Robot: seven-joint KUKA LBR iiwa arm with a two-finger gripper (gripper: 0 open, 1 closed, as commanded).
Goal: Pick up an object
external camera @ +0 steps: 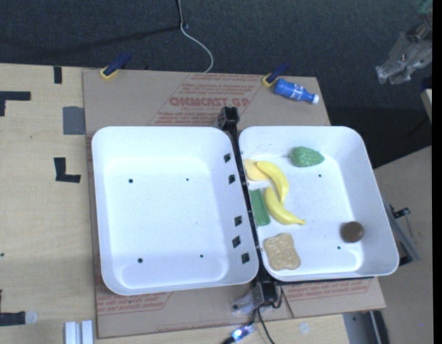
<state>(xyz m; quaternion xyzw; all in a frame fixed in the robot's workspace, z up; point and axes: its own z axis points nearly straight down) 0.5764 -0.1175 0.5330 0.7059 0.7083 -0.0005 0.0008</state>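
The right bin (pixel 364 163) holds several items. A yellow banana (pixel 276 192) lies near its left wall, with a pale yellow piece (pixel 253 170) tucked beside its top end. A green stick-shaped item (pixel 259 208) lies along the divider. A green leafy lump (pixel 306 157) sits toward the back, a tan flat piece (pixel 281 252) at the front left, and a small brown ball (pixel 352 231) at the right front. My gripper (pixel 401 64) hangs high at the top right, well away from the bin and above the dark floor.
The left bin (pixel 106 192) stands beside the right one, joined by a black clip strip (pixel 237 199). A blue bottle (pixel 296 91) lies on the cardboard behind the right bin. A cable (pixel 195 38) trails across the dark cloth at the back.
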